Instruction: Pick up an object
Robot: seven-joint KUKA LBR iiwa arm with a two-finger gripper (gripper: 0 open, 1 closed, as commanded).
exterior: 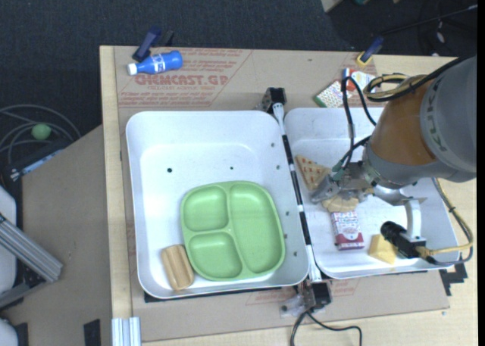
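Two white bins side by side on bench [227,83]. Gripper [336,184] low in right bin [364,121], close to its left wall; whether wide or narrow, cannot tell. Pale tan piece [341,203] lies just under gripper, contact unclear. Tan cracker [307,170] just beside, toward left wall. Red-and-white carton [347,229] nearer front; yellow wedge [381,250] by front wall. Left bin [151,148]: green divided plate [231,229], tan block [177,266] just beside plate's front-left corner.

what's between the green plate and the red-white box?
Camera view: no object. Between the green plate and the red-white box there are only the walls of the left bin and the right bin, meeting at a dark seam.
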